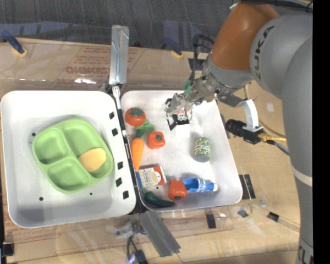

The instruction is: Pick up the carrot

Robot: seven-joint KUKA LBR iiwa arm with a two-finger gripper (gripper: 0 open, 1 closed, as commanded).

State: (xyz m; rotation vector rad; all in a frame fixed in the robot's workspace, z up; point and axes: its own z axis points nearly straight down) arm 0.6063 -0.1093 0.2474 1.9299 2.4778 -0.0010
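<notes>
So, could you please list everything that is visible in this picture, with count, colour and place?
bins: 2, white, side by side.
plate: 1, green, left bin.
yellow food: 1, on plate.
carrot: 1, orange, right bin, left side.
tomatoes: 3, red-orange, right bin.
carton: 1, near carrot.
can: 1, green-white, right side.
bottle: 1, blue, front.
dark vegetable: 1, front edge.
arm: 1, grey-orange.
tool: 1, over right bin's back.
</notes>
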